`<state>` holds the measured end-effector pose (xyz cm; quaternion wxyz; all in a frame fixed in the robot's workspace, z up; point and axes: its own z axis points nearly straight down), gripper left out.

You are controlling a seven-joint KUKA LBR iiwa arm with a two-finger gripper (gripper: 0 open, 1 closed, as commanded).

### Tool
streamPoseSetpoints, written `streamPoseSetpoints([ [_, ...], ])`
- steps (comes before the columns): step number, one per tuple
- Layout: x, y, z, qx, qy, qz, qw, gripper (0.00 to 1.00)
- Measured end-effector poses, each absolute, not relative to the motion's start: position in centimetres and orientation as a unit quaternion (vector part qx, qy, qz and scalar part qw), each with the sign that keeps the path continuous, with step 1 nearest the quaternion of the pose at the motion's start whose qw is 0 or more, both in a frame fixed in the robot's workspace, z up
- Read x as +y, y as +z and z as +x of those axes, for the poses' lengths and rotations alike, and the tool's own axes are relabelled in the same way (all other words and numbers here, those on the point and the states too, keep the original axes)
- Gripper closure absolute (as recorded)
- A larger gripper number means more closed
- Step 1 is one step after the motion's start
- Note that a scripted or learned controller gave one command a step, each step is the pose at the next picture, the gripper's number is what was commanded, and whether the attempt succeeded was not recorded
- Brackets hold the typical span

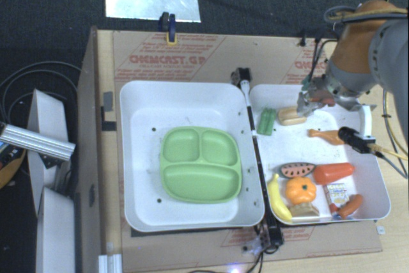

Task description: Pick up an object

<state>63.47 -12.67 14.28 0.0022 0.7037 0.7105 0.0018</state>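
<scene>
Gripper [305, 101] sits low in the right bin [383, 192], at its far end, directly above the tan bread-like piece [292, 116]; whether it is clenched or released cannot be told. Green block [266, 121] lies just left of that piece. Nearer the front: orange [300, 190], banana [277, 197], carrot [332, 172]. The left bin [137, 137] holds a green divided plate [200, 164].

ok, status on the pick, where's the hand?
Hand low in the right bin, at the tan bread piece. Grip unconfirmed. Green block just beside it; other toy food sits nearer the front.
</scene>
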Motion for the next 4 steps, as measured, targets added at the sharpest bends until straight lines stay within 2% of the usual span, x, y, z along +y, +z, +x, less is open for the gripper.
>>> streamPoseSetpoints([
  [1, -8.1, 11.8, 63.2, 0.71, 0.0005, 0.704, -0.001, 1.0],
  [2, -9.2, 13.7, 62.2, 0.707, 0.0006, 0.707, 0.0, 1.0],
  [3, -9.1, 14.7, 62.3, 0.708, 0.0016, 0.706, 0.001, 1.0],
  [4, -4.1, 18.6, 60.6, 0.71, 0.0011, 0.705, 0.0, 1.0],
])
